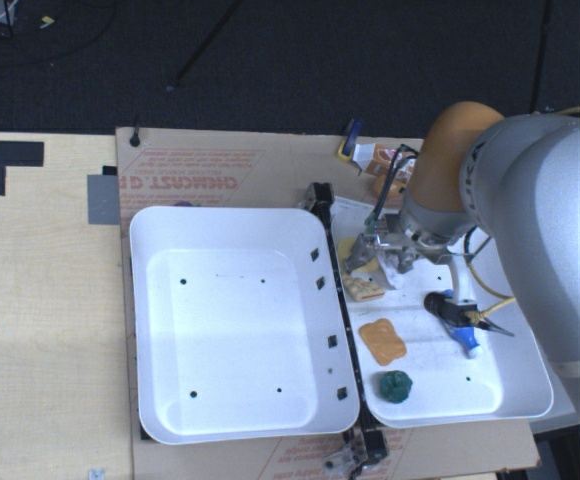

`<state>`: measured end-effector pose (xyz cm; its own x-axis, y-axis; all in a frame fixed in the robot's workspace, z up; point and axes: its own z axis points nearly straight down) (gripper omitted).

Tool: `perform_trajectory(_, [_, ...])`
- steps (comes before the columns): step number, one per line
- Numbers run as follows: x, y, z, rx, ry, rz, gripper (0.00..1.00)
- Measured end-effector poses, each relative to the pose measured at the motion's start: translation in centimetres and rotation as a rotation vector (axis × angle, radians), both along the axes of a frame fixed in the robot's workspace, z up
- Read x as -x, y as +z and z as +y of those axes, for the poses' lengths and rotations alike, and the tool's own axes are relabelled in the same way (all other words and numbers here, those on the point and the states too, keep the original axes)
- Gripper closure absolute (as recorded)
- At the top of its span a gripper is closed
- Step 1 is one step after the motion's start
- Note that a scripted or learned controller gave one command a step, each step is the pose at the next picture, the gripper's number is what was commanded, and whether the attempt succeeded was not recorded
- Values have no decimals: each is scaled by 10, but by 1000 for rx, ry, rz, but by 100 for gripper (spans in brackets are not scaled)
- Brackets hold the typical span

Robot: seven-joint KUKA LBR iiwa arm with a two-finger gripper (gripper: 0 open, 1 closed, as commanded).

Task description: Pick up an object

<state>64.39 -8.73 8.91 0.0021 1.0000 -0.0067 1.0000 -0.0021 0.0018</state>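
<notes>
The gripper point(388, 251) (how far open, I cannot tell) sits just beside a flat tan piece point(362, 288) — probably light and stiff, best pinched across its edges.

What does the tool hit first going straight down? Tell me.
Probably the tan cracker-like piece just beneath the tool; depth is unclear, so it may meet the right bin floor instead.

Upside-down red lettering point(192, 180) on cardboard point(270, 148); illegible

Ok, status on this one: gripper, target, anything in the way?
Gripper low in right bin, beside tan flat piece. No grasp visible. Orange pad, green ball, blue-tipped tool lie apart.
</notes>
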Motion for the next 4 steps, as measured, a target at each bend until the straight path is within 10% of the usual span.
perform_trajectory(2, [36,0,0,2,-3,0,0])
perform_trajectory(3, [88,-2,-57,-7,-3,8,0])
perform_trajectory(4, [11,-1,-24,-7,6,-2,0])
